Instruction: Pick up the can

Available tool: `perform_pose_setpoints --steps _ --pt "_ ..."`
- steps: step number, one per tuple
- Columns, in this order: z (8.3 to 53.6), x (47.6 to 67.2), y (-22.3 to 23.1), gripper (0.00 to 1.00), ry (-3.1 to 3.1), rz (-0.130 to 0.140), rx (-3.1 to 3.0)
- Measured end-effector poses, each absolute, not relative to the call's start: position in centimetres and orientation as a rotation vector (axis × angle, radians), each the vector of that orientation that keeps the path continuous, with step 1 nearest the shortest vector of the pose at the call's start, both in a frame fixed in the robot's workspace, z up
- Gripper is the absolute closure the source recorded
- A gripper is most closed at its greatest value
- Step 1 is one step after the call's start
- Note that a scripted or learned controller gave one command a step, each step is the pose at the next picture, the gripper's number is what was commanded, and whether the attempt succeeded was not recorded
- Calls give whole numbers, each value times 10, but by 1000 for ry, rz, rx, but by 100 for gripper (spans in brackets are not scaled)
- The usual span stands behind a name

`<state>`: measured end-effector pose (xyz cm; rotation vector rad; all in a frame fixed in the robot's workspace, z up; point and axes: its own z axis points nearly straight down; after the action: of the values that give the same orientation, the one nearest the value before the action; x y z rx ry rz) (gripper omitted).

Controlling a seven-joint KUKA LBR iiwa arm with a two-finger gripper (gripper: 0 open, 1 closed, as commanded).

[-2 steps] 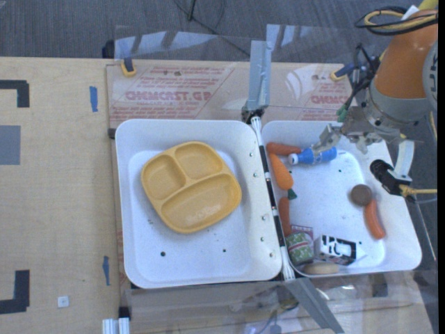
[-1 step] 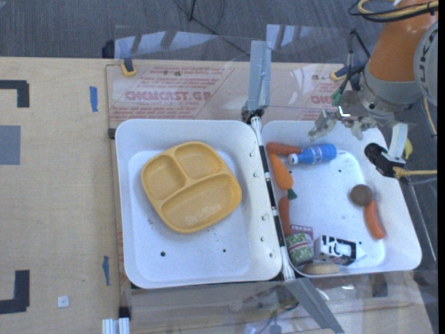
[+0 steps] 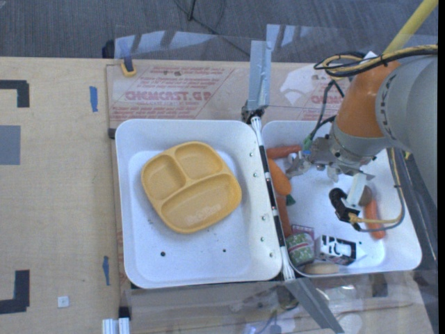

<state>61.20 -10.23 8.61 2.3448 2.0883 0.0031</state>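
The can [image 3: 300, 248], small with a green and red label, sits in the near left corner of the right bin [image 3: 403, 252]. My gripper [image 3: 296, 163] hangs over the far left part of that bin, above the orange carrots [image 3: 279, 178], well behind the can and apart from it. Nothing of the can is near the gripper. The grey arm with its orange band [image 3: 361, 106] reaches in from the right.
A white and black packet [image 3: 339, 249] lies right of the can, with a beige item [image 3: 323, 268] at the bin's near wall. Another orange piece [image 3: 373, 220] lies to the right. The left bin [image 3: 139, 256] holds a yellow divided plate [image 3: 191, 185].
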Motion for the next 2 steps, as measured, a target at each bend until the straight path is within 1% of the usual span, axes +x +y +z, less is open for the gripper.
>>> perform_pose_setpoints --steps 1,2 --pt "168 662 -128 0 2174 2 2264" --pt "168 662 -128 0 2175 1 2264"
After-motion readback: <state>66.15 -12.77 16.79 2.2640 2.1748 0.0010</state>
